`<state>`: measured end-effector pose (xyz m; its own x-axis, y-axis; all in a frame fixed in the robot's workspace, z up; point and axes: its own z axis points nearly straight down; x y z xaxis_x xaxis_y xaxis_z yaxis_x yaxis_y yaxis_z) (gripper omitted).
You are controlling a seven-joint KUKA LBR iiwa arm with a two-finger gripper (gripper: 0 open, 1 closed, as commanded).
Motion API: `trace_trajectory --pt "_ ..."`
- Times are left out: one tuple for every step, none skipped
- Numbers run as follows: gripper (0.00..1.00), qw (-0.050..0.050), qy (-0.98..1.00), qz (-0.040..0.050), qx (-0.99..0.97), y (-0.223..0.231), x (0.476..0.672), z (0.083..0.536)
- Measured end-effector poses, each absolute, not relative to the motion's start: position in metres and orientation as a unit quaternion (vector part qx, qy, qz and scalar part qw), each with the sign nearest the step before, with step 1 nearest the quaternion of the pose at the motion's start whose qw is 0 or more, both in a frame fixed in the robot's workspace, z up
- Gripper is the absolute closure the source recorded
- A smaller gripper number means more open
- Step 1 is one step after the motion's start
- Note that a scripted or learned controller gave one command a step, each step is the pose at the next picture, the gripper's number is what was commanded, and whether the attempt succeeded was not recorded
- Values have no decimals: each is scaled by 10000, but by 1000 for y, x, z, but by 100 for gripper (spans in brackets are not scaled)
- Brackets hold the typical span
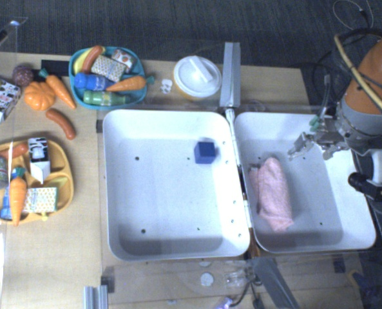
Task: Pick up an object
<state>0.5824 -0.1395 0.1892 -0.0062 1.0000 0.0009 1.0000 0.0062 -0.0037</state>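
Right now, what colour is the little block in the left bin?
Blue. The block shows best in the camera view, against the white left bin.

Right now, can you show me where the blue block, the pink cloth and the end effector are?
blue block (205, 152): camera view, on its top face.
pink cloth (272, 192): camera view, middle of the bundle.
end effector (301, 145): camera view, between its fingertips.

Both white bins look like smooth, slightly glossy plastic. The pink cloth in the right bin is soft and matt, with a nubbly towel-like weave. The blue cube in the left bin looks matt. The bench shows pale wood grain
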Motion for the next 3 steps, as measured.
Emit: trace_trajectory --pt "0 15 -7093 9 -7049 -139 582 189" --pt "0 0 -7957 -10 -6057 -97 583 102" --pt "0 -54 -8019 -48 -5974 -94 593 91"
